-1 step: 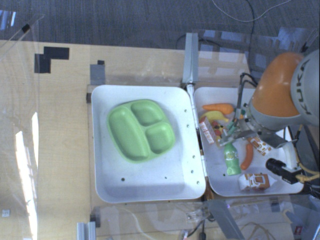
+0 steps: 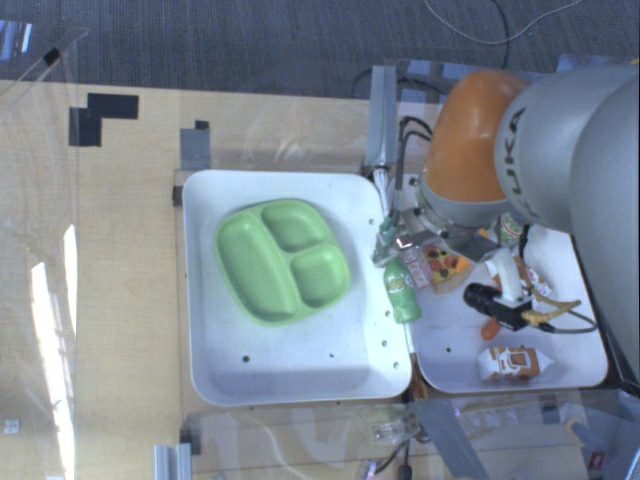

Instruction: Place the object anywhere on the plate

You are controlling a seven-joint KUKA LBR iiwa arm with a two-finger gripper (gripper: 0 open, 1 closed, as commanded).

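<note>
Pale wooden surface (image 2: pixel 110 298) across most of the frame, and the big grey arm (image 2: pixel 585 138) comes in from the upper right, its orange band (image 2: pixel 468 138) bulging over the right-hand bin. Two shallow white bins sit side by side: the left bin (image 2: pixel 215 363) at the centre of the frame, and the right bin (image 2: pixel 450 353) at the lower right, partly under the arm. In the left bin lies the green plate (image 2: pixel 283 260), a three-compartment one, flat and towards that bin's upper left. Up in the upper left of the frame there's a black tape mark (image 2: pixel 100 116) on the surface. Now the gripper (image 2: pixel 395 238): it hangs over the seam where the two bins meet, and from this angle I can't tell whether it is open or closed. Just below it in the frame is the green bottle (image 2: pixel 402 293), stretched along that seam, apart from the plate. I can't say whether it rests on the rims or just inside the right bin. Just right of the bottle there's a small colourful packet (image 2: pixel 440 266), and at the lower right of the right bin a small white-and-brown carton (image 2: pixel 513 365).
</note>
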